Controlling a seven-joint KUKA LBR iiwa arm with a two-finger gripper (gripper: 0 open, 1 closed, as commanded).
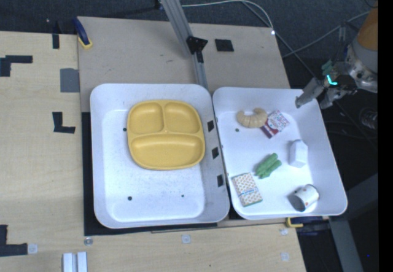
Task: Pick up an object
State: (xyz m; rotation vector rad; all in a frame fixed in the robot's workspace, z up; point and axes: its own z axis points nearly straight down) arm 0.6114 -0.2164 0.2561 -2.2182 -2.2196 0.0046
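You see the gripper [314, 96] at the right bin's [328, 160] top corner | fingers apart, empty | patterned packets [246, 188], print unreadable

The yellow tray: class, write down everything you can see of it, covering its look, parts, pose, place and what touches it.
The yellow tray is a rounded-corner, plastic-looking dish in one plain yellow, split by raised ridges into three compartments: two smaller ones at the far side and one wide one nearer the camera. All three look bare. It lies flat, right way up, slightly turned, in the upper middle of the left bin, resting on the bin's floor. Nothing else touches it.
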